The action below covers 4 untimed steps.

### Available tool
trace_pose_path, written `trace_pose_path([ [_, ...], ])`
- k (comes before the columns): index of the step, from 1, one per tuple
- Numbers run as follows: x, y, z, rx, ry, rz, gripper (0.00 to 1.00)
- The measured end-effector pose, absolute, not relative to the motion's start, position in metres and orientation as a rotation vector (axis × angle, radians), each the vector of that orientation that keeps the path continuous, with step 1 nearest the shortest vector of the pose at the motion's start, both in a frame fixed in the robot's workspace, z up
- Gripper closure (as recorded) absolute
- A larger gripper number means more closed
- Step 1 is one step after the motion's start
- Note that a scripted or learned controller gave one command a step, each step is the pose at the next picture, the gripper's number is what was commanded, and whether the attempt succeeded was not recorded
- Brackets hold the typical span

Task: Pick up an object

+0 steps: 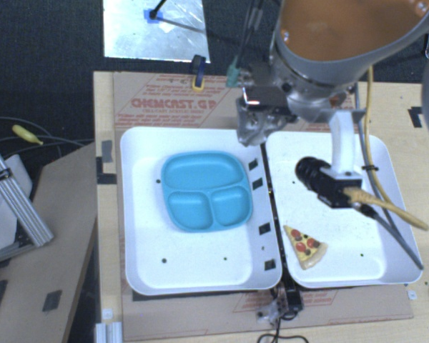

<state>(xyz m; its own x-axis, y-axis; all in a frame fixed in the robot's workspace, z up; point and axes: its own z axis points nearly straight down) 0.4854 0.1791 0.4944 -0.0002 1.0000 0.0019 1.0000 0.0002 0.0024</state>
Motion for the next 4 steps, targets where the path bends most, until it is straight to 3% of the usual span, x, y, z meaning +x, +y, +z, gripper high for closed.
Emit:
trace_pose_path([
  [1, 0.487, 0.181, 0.505, 2.211, 2.230, 0.008, 1.00],
  [2, 0.486, 0.238, 0.408, 2.214, 2.233, -0.008, 1.00],
  [3, 0.491, 0.234, 0.543, 2.211, 2.224, 0.027, 1.00],
  [4, 0.578, 0.233, 0.493, 2.222, 2.218, 0.002, 1.00],
])
